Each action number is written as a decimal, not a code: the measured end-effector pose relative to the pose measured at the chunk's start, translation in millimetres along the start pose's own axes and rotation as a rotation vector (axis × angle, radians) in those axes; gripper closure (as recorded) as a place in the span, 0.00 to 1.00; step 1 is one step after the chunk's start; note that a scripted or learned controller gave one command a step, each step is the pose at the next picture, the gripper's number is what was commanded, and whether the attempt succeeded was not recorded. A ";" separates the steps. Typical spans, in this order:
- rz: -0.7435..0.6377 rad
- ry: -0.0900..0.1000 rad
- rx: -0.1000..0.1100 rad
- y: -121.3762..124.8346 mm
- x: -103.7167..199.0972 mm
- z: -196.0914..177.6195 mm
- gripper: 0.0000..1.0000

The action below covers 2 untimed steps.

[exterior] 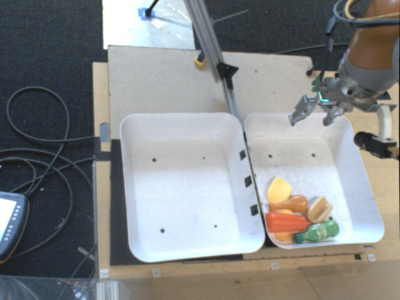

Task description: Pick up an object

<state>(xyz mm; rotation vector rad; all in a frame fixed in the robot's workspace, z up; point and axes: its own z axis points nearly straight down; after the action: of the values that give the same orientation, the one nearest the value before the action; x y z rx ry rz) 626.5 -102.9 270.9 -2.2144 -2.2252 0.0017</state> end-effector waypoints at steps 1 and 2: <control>0.000 -0.001 -0.004 0.6 -0.1 -2.2 0.00; 0.003 -0.001 0.000 9.6 -4.9 47.9 0.00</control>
<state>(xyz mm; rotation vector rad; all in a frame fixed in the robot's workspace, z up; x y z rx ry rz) 636.1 -107.6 223.0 -2.2187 -2.2220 0.0031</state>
